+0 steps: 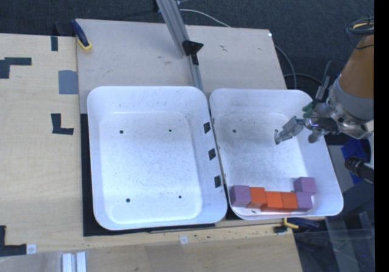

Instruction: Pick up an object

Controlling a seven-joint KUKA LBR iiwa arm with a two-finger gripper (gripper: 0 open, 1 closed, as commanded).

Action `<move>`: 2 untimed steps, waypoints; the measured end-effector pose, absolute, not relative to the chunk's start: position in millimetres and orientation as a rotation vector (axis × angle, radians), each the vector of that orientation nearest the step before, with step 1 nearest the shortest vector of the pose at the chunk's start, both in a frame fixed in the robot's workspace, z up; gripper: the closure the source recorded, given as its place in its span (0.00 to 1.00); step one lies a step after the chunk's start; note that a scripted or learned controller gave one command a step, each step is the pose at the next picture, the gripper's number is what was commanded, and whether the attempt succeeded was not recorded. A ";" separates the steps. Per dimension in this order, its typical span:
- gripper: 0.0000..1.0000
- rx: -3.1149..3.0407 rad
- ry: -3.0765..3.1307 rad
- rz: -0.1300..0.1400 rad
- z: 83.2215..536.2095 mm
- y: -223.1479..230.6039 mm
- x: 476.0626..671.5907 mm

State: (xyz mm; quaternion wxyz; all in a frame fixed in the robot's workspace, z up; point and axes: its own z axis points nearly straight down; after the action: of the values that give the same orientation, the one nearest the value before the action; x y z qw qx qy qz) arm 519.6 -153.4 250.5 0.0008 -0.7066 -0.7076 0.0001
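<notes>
Two shallow white plastic bins sit side by side on the pale wooden bench (pixel 36 155). The left bin (pixel 100 161) is speckled with dark flecks and shows four small dark dots on its floor. The right bin (pixel 255 103) holds all the blocks, gathered along its near edge toward the near right corner.

There, a purple cube-shaped block (pixel 240 195) lies furthest left, touching an orange rectangular block (pixel 258 196), which touches a second orange block (pixel 281 201). At the right end of the row a purple block (pixel 304 201) sits just beside another purple block (pixel 304 185) that lies slightly farther from the near rim.

The grey arm with its orange upper section (pixel 357 76) enters over the right rim of the right bin. Its two-finger gripper (pixel 299 130) hangs above the right half of that bin's floor, well apart from the row of blocks. One grey finger (pixel 285 132) points left and downward over the bare floor; the other sits closer to the rim. The fingers appear spread with nothing between them, though the slanted view makes the gap hard to judge.

A slim aluminium rail (pixel 170 9) runs diagonally from the top edge down to the gap between the bins. A blue and yellow clamp (pixel 81 34) sits at the far left corner of the board under the bins.
</notes>
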 end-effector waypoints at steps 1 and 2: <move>0.00 -2.222 -2.231 -0.007 309.8 -152.3 578.3; 0.00 -2.224 -2.223 0.004 302.9 -207.1 647.4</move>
State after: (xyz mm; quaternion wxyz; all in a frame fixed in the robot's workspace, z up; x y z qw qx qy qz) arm 647.4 -207.1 302.9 -0.0017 -0.7072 -0.7070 0.0013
